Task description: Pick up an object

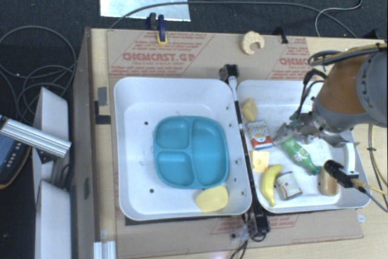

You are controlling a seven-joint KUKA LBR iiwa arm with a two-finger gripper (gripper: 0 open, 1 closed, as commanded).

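- Starting at the bottom of the frame: a yellow chip-shaped piece [211,198] sits by the lower rim of the left bin [136,148], touching the blue divided plate [190,150]. Nothing at risk there.
- Lower part of the right bin [267,91] is crowded: banana [270,183], a small dark-and-white packet [289,186], a brown lump [328,182] and a yellow cube [260,161], all packed close. My guess is a grab here nudges a neighbour or catches two things at once.
- The pincer [293,129] hangs low at mid-right of the frame, right over the green bottle [300,153], which looks like the likely pick. Can't tell if the fingers are spread or closed; too blurry.
- The bottle lies flat and looks rounded, so it could roll or squirt out sideways toward the red-and-white carton [260,134].
- That carton has print on it, but it's unreadable.
- Farther up, the bench [182,54] sheet reads "CHEMCAST GP" in red, repeated at upper right.
- A tan croissant-like toy [253,42] sits on the bench beyond the bins, well apart.
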